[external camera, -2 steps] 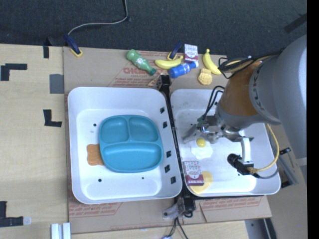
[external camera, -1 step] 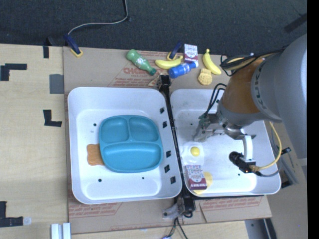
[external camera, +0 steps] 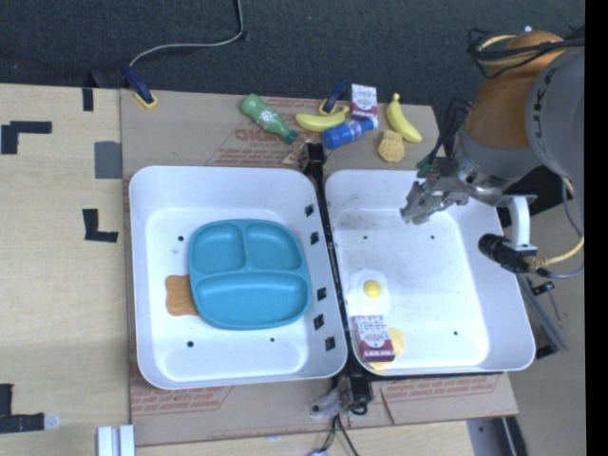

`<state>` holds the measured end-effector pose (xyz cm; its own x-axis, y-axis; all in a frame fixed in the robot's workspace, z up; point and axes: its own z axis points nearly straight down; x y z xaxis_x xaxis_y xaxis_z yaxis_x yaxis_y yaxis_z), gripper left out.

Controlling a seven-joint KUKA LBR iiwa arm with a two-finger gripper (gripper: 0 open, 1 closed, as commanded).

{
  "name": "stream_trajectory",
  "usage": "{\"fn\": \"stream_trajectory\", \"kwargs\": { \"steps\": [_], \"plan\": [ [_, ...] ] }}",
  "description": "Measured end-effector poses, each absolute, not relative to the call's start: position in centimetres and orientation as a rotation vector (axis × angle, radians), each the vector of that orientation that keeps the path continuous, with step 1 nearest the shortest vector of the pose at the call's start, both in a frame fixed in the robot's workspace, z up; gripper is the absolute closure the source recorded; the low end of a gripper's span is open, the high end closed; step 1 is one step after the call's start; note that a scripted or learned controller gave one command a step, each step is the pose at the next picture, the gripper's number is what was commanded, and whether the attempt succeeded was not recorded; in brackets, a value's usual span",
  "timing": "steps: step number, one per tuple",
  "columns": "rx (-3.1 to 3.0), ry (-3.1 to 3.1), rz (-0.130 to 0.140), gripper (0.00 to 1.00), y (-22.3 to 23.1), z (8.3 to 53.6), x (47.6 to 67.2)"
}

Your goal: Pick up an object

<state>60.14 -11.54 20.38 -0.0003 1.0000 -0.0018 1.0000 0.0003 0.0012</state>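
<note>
Dark carpet runs along the top behind a bench w/ a cardboard sheet (external camera: 171, 126) under two white bins. Left bin (external camera: 157, 255) holds a blue divided plate (external camera: 250, 274) lying flat at centre, w/ a tan toast-like piece (external camera: 178, 295) poking out from under its left edge. On the cardboard behind the bins, l to r: green bottle (external camera: 265, 117) lying on its side, banana (external camera: 320, 120), blue bottle (external camera: 345, 133) just beside it, small red-and-white carton (external camera: 364, 98), yellow waffle-like piece (external camera: 390, 145), 2nd banana (external camera: 403, 121). Right bin (external camera: 494, 350) has items at its front-left corner: white bottle w/ yellow cap (external camera: 369, 293) against the left wall, red-labelled carton (external camera: 373, 337) touching it on the near side, a yellow bit (external camera: 396, 342) just right of the carton. Gripper (external camera: 418, 207) hangs over the back part of the right bin, well apart from those items, nothing seen between the fingers; how wide they stand, can't tell. Grey arm w/ orange band (external camera: 508, 93) comes in from the right.
</note>
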Motion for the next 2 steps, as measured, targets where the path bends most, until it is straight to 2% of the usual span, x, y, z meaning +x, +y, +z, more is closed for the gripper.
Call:
{"fn": "stream_trajectory", "kwargs": {
  "steps": [1,2],
  "plan": [
    [2.221,2.222,-0.003,0.0,-11.5,20.3,60.1],
    [2.219,2.222,0.002,0.0,-10.1,8.6,60.0]
  ]
}}
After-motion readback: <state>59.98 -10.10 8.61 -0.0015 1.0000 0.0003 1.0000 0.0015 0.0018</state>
